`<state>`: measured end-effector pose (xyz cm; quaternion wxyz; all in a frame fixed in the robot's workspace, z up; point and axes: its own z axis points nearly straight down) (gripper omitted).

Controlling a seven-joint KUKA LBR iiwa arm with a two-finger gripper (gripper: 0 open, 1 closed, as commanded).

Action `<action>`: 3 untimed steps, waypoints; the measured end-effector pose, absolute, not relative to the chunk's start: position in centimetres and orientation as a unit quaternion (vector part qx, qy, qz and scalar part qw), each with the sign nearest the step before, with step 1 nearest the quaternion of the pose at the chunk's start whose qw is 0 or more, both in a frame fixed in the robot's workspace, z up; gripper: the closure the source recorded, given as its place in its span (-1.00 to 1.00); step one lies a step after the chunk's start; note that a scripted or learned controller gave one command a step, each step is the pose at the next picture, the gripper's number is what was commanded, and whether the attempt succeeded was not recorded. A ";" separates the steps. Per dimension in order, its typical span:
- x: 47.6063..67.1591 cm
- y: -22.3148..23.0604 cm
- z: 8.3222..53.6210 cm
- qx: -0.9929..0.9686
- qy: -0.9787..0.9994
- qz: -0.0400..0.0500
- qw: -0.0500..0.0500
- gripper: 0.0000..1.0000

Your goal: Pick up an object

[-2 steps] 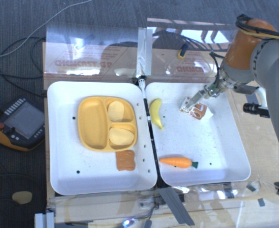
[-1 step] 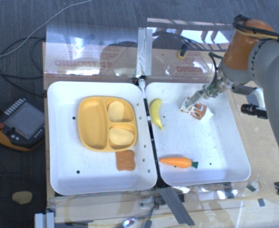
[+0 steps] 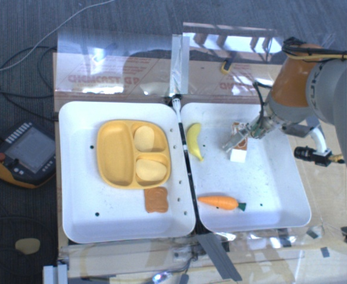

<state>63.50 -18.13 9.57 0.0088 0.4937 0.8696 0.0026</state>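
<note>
Camera view: small white block (image 3: 239, 155) in right bin (image 3: 279, 218), just below hand (image 3: 239, 139), right of banana (image 3: 194, 141). Probably light and stiff, flat-sided; best taken across two opposite faces. Hand low over block, touching or nearly so; wide or narrow, cannot tell. Also in right bin: carrot (image 3: 219, 202), below banana, near the front wall. Left bin (image 3: 78, 218), left of banana: yellow divided tray (image 3: 115, 152) with two pale rounds in its compartments; brown biscuit-like piece (image 3: 156, 200) just below tray.

The table (image 3: 315, 229) carries two shallow white plastic bins side by side, the left bin (image 3: 78, 176) touching the right bin (image 3: 285, 182) along one edge.
</note>
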 end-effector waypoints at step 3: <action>55.3 -16.5 24.5 0.448 0.894 -0.001 0.001 1.00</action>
